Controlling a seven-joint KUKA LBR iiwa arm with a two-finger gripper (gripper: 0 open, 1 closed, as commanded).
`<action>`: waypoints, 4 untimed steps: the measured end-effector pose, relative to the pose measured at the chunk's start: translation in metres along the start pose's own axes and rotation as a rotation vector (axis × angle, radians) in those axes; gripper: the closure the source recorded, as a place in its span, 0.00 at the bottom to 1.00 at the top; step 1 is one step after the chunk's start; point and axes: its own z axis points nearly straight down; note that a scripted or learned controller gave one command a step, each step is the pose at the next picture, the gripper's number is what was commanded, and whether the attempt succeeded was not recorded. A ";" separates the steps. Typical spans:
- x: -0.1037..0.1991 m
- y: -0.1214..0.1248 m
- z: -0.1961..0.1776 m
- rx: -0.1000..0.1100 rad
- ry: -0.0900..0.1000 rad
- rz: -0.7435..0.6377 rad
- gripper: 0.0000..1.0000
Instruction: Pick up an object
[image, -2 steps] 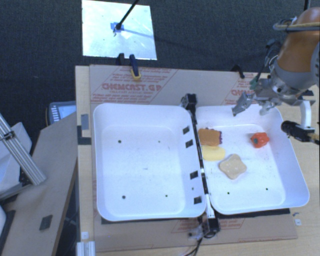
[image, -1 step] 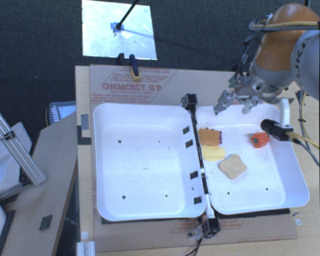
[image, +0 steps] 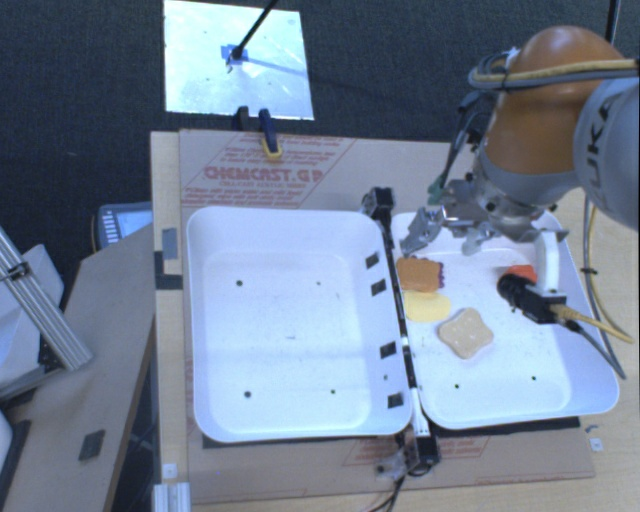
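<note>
My gripper (image: 443, 240) hangs over the back left part of the right bin (image: 560, 395), open, with nothing between its fingers. Just below and in front of it lies an orange-brown block (image: 419, 274) with a small purple piece (image: 442, 270) at its right side. A flat yellow slice (image: 428, 307) lies in front of the block. A beige toast-shaped piece (image: 465, 333) sits a little further forward. An orange-red object (image: 521, 272) lies further right, partly hidden by the wrist hardware.
The left bin (image: 200, 330) stands beside the right one, with black clips (image: 378, 288) along the shared rim. A cardboard sheet (image: 270, 170) lies under both bins. The arm's orange and grey body (image: 545, 90) looms over the back right.
</note>
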 end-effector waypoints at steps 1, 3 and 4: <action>-0.005 0.003 -0.009 -0.003 -0.003 0.005 1.00; 0.057 -0.080 -0.080 -0.003 -0.002 0.006 1.00; 0.109 -0.086 -0.226 -0.018 0.003 0.001 1.00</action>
